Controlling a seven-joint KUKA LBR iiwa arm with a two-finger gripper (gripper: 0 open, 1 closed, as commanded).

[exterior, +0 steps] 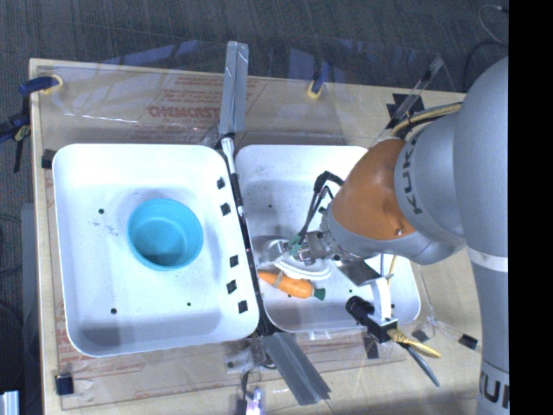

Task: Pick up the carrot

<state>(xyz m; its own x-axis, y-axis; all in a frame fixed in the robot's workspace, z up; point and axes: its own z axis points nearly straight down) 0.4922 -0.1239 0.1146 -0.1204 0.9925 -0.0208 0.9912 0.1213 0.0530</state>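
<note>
Lying in the right bin (259, 167), near its front-left corner, the carrot (290, 285) points roughly left to right, its orange body close to the divider between the two bins. The gripper (304, 256) hangs just above and behind it, at the far side of the carrot, seemingly touching or nearly so; whether it is spread or pressed together cannot be told from this slant. The grey arm (449, 188) with its orange band reaches in from the right. A blue bowl (165, 233) sits in the left bin (78, 171).
</note>
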